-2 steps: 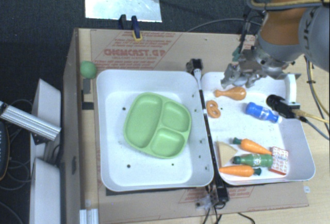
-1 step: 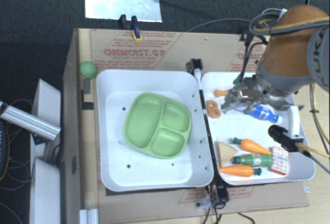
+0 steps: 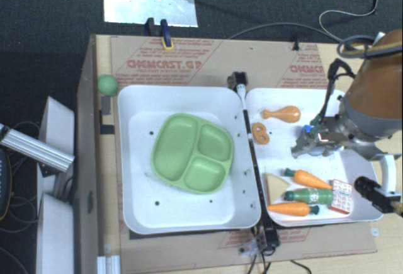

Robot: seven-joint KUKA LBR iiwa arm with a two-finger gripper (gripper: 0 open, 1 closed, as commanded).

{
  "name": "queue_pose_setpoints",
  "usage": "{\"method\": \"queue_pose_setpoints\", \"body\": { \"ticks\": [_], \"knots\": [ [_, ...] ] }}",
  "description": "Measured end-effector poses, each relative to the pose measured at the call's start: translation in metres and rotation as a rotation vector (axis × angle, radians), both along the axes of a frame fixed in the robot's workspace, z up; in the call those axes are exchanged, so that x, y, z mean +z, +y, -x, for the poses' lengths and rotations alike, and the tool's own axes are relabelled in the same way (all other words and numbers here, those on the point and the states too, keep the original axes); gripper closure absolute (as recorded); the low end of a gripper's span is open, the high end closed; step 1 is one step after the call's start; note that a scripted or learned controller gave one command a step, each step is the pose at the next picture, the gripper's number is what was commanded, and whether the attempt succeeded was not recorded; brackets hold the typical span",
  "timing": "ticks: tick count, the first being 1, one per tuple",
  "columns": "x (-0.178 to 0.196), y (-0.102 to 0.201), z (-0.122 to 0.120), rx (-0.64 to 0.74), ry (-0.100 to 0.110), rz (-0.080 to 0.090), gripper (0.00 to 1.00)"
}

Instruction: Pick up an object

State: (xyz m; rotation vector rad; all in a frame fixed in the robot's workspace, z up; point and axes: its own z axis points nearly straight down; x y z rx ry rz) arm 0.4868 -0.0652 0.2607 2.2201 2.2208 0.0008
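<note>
Camera view shows the left bin (image 3: 135,159) holding a green divided plate (image 3: 192,153) near its middle, with bare white floor open all around it. Across the divider, the right bin (image 3: 280,99) has a pretzel (image 3: 260,133) near its left wall and a drumstick (image 3: 283,114) toward the far edge. A carrot (image 3: 307,179), a green bottle (image 3: 308,196) and another carrot (image 3: 290,208) crowd the near edge. The gripper (image 3: 308,145) hangs over open floor mid-bin; its fingers' spread cannot be told, nothing visibly between them.
</note>
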Motion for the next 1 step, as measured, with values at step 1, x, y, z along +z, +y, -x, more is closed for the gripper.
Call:
{"method": "queue_pose_setpoints", "body": {
  "ticks": [1],
  "knots": [
    [-0.0004,0.0440,-0.0005,0.004,0.000,-0.001,1.00]
  ]
}}
